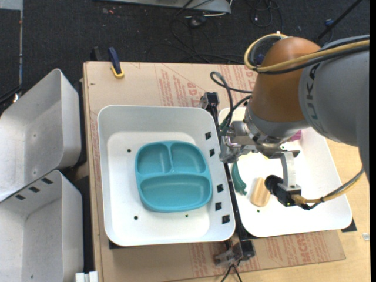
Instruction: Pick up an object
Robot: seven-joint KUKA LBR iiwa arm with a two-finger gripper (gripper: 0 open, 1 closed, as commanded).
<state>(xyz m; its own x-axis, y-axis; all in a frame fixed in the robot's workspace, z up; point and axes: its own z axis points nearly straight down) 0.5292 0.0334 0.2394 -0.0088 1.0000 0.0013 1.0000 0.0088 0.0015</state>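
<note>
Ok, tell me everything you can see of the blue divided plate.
The blue divided plate is turquoise, glossy and plastic-looking, a rounded rectangle with raised ridges splitting it into three compartments: two small ones on the far side, one wide one nearer. It lies flat, right side up, mid-floor in the left bin, touching only that floor.

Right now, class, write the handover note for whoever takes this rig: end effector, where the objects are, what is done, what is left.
End effector: low over the left edge of the right bin, largely hidden under the wrist; open or shut cannot be told, and no object is seen in it.
Objects: a tan cylinder and a green piece lie in the right bin; a teal divided plate lies flat in the left bin.
Done: nothing lifted yet.
Left: grasp one object and raise it.
</note>
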